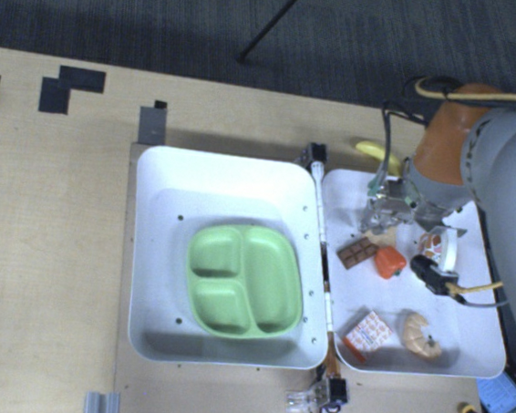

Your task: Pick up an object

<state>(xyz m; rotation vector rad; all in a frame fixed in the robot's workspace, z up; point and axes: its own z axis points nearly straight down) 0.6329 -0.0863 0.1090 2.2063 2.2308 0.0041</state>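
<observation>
The right bin [471, 361] holds several small objects. A brown chocolate-bar piece [358, 252] lies near its left wall, with an orange-red lump [390, 262] just right of it. A red-and-white packet [368, 333] and a tan bread roll [420, 335] lie near the front. A white and brown object [439, 247] sits at the right. My gripper [383, 216] hangs low over the back of this bin, just above the chocolate piece and the orange lump. A yellow banana-like object [370, 150] shows behind the bin.
The left bin [159, 236] holds a green divided plate [244, 278]. A black divider rail [320, 244] runs between the bins. The grey arm with its orange band [443, 143] covers the right bin's back right. Cables lie at the front edge [330, 396].
</observation>
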